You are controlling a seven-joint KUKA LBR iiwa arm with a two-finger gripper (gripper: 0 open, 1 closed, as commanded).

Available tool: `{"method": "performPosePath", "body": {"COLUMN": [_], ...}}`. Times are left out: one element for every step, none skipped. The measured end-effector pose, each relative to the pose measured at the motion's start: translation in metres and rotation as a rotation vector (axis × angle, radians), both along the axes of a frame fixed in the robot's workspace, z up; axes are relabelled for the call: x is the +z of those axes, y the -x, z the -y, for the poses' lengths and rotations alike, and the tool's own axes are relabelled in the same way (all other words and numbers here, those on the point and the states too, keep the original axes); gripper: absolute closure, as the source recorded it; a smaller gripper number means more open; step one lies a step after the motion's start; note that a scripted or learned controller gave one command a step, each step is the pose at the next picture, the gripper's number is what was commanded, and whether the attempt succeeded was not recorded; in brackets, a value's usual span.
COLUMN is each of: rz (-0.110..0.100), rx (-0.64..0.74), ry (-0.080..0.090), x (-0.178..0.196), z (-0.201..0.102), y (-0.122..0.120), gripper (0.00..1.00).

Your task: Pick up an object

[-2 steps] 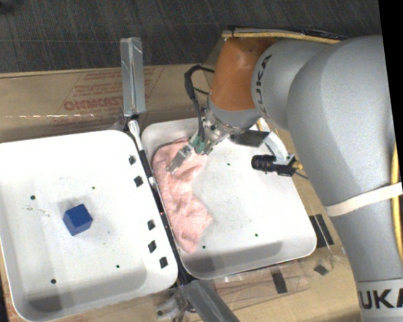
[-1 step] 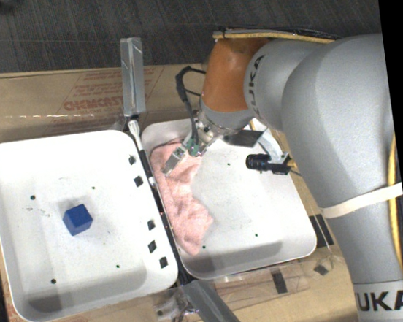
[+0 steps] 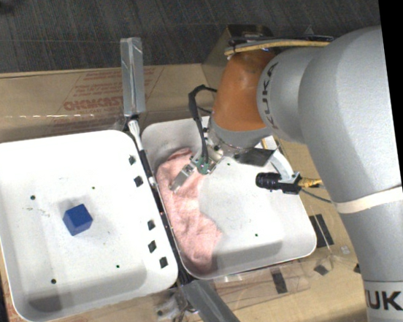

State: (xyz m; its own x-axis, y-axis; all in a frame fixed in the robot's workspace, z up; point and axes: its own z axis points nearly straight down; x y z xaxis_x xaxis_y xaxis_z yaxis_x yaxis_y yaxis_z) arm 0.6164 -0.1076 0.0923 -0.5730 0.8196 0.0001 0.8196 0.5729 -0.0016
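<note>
Right bin (image 3: 301, 243): pink cloth (image 3: 190, 217) lies bunched along its left wall, running from the near corner toward the far end. Gripper (image 3: 190, 171) sits low over the cloth's far part; jaws' state: cannot tell. Left bin (image 3: 29, 304) holds a blue cube (image 3: 77, 218), well apart. Judged step: descent onto cloth. Next move calls for closing on a fold, then lifting.

Arm (image 3: 344, 123): bulky grey casing, black "KUKA" lettering at 5 o'clock. Orange band (image 3: 241, 96) above wrist. Black cable (image 3: 196, 109) loops at 12 o'clock. Pale seam ring across lower casing.
</note>
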Motion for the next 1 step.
{"method": "performPosePath", "body": {"rz": [-0.001], "rx": [-0.061], "ry": [-0.001], "x": [-0.0003], "z": [0.0], "y": [0.0175], "gripper": [0.0]}}
